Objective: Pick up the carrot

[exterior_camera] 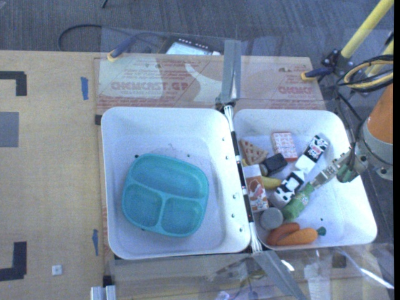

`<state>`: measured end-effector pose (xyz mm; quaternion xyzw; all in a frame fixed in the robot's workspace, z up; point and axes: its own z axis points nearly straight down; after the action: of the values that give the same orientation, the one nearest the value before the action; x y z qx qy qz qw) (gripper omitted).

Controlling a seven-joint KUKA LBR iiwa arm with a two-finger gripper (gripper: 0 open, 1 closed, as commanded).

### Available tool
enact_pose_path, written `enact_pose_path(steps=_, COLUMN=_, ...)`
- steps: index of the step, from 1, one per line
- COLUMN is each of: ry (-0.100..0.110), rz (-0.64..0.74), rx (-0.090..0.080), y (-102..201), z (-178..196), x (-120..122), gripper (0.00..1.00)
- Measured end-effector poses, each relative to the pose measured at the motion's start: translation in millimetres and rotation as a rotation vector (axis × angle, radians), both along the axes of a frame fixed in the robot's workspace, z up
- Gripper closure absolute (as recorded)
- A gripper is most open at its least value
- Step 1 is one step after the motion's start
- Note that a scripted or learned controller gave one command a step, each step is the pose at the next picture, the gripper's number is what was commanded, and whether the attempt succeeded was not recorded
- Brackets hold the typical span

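The carrot (300, 236) is seen lying flat at the near edge of the right bin (356, 230), touching a red piece (281, 231) on its left, its long axis running roughly left to right with the green stem end pointing right. The gripper (334, 171) is held above the bin's right half, apparently to clear the clutter. Nothing is seen held in it, and its opening cannot be judged.

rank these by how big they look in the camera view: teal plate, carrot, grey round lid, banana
1. teal plate, by far the largest.
2. carrot, long and orange at the right bin's near edge.
3. grey round lid and banana: these look about alike, and the banana is partly covered, so I will not rank them.
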<state>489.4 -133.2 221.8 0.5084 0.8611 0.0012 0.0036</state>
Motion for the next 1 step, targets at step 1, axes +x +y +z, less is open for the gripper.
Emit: enact_pose_path(steps=1, ry=0.000, rz=0.000, rx=0.000, y=0.0, z=0.0, x=0.0, gripper=0.00)
